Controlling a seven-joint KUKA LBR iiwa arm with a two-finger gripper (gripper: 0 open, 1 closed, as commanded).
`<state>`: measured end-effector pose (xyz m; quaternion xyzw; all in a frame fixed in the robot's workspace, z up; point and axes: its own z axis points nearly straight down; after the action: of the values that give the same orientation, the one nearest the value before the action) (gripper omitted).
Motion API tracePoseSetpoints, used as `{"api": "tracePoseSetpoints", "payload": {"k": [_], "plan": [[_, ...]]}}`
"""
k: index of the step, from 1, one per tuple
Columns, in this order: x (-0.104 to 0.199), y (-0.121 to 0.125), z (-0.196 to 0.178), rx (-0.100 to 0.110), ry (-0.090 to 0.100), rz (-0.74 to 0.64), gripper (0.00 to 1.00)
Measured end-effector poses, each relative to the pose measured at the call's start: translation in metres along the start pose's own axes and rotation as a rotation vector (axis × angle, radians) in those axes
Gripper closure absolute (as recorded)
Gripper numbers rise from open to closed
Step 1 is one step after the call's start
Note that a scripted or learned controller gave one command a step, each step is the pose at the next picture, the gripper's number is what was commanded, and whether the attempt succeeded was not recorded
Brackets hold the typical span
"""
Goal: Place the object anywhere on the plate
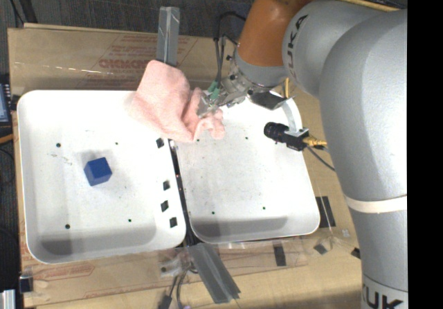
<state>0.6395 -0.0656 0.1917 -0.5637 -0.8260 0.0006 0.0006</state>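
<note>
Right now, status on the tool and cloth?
Tool shut on pink cloth. Cloth draped over the divide between left bin and right bin. Blue cube apart, left bin.

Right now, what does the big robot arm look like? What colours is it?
The arm is thick, round and smooth, mostly light grey, with an orange band above the wrist. Dark KUKA letters are printed on its side near the orange part and again near the bottom. At the end sits a small metal gripper, with thin dark cables around it and a black fitting with a brass tip.

Robot lab: KUKA arm [360, 93], white bins [41, 231] on cardboard-covered bench [83, 51].
</note>
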Motion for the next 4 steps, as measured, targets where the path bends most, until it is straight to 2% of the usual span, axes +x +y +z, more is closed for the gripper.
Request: {"api": "tracePoseSetpoints", "payload": {"k": [1,2,4], "plan": [[0.001,0.001,-0.041,-0.001,0.0,-0.006,1.0],[0.055,0.005,-0.05,0.002,0.001,-0.412,1.0],[0.16,0.009,-0.039,0.001,0.001,-1.204,1.0]]}}
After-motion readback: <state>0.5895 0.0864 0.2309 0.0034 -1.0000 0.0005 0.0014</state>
